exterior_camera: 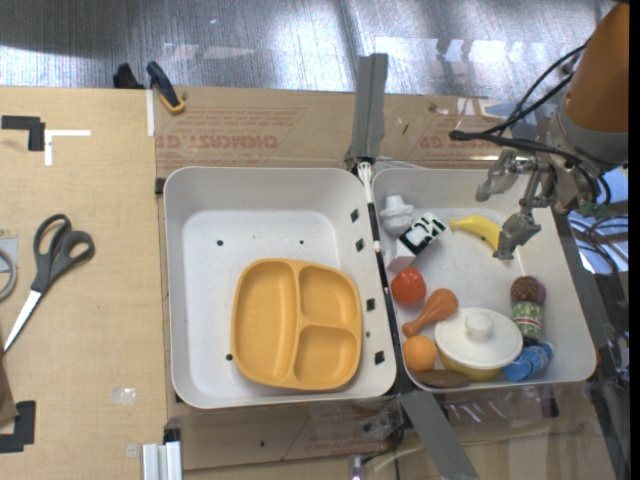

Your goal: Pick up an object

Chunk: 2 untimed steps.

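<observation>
My gripper (504, 214) hangs over the back right part of the right bin (570, 298). Its two fingers stand apart, open, with nothing between them. A yellow banana (478, 230) lies just left of the lower fingertip (510, 240). Further left are a white piece (397, 210) and a black-and-white block (424, 232). Towards the front lie a red tomato (408, 286), an orange drumstick (432, 310), an orange (420, 353), a lidded yellow pot (478, 343), a small jar (528, 306) and a blue item (527, 361).
The left bin (200, 268) holds a yellow divided plate (297, 323). Scissors (50, 258) lie on the bench at far left. A grey divider post (370, 103) rises behind the bins. Cables trail at the right by the arm (600, 78).
</observation>
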Each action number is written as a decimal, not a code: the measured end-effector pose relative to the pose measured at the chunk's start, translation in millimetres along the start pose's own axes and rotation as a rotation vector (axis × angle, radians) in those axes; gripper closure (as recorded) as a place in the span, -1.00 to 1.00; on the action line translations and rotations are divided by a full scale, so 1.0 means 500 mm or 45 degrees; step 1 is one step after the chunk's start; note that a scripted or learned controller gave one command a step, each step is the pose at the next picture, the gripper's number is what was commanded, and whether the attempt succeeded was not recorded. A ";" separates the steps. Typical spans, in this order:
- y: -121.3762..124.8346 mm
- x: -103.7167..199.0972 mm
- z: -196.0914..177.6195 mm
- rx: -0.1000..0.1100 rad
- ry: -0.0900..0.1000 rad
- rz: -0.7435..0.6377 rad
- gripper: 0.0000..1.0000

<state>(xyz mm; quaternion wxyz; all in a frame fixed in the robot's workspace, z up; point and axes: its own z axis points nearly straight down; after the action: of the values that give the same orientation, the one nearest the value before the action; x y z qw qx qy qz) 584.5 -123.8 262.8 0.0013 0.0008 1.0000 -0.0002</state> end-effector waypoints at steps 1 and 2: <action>-0.098 0.010 0.332 0.000 -0.001 -0.161 -1.00; -0.197 -0.025 0.129 0.001 -0.005 -0.040 -1.00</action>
<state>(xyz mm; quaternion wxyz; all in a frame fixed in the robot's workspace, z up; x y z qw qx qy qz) 596.8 -222.4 198.1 0.0032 -0.0149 0.9999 -0.0008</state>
